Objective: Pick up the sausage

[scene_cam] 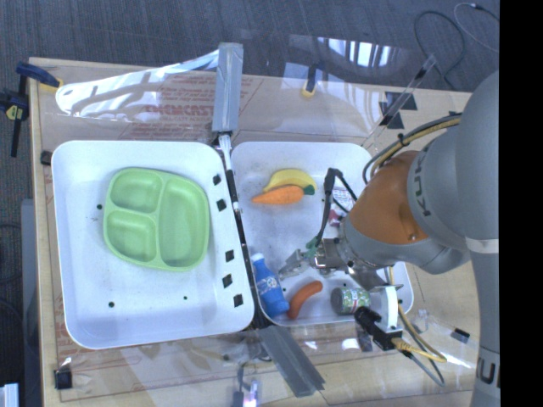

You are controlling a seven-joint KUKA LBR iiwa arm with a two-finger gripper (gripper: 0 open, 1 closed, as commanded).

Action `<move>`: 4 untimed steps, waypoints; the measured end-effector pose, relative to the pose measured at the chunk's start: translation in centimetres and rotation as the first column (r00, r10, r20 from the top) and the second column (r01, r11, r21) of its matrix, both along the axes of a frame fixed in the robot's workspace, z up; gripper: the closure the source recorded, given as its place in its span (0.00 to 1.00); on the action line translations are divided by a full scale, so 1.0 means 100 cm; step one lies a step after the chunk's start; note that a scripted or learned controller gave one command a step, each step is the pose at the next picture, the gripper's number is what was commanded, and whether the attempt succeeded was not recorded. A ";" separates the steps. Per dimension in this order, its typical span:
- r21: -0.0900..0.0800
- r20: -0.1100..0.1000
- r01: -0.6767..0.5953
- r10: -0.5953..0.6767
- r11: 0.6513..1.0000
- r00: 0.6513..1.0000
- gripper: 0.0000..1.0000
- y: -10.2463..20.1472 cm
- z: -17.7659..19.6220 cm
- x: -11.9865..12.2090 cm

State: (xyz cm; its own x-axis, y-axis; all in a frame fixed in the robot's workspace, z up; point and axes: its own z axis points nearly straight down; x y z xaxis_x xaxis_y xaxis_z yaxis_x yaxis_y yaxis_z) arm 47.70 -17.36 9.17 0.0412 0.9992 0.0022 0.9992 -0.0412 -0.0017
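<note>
The sausage (pixel 305 298), a short orange-red link, lies near the front edge of the right bin (pixel 254 164), between a blue bottle (pixel 268 283) and a green can (pixel 349 299). My gripper (pixel 294 264) hangs just above and slightly left of the sausage, pointing left from the orange-banded wrist (pixel 382 214). Its silver fingers stand slightly apart with nothing between them. The sausage rests on the bin floor, apart from the fingers.
A carrot (pixel 278 196) and a banana (pixel 290 178) lie at the back of the right bin. The left bin (pixel 72 227) holds a green divided plate (pixel 157 219). Black clips line the wall between the bins.
</note>
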 end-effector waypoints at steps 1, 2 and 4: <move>0.000 0.000 -0.001 0.001 1.000 1.000 0.00 0.000 0.000 0.000; 0.000 0.000 -0.001 0.001 1.000 1.000 0.00 0.000 0.000 0.000; 0.000 0.000 -0.001 0.001 1.000 1.000 0.00 0.000 0.000 0.000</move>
State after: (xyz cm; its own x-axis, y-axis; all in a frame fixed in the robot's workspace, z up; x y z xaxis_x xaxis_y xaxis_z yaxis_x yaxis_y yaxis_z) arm 47.70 -17.36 9.17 0.0404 0.9992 0.0017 0.9992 -0.0404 -0.0016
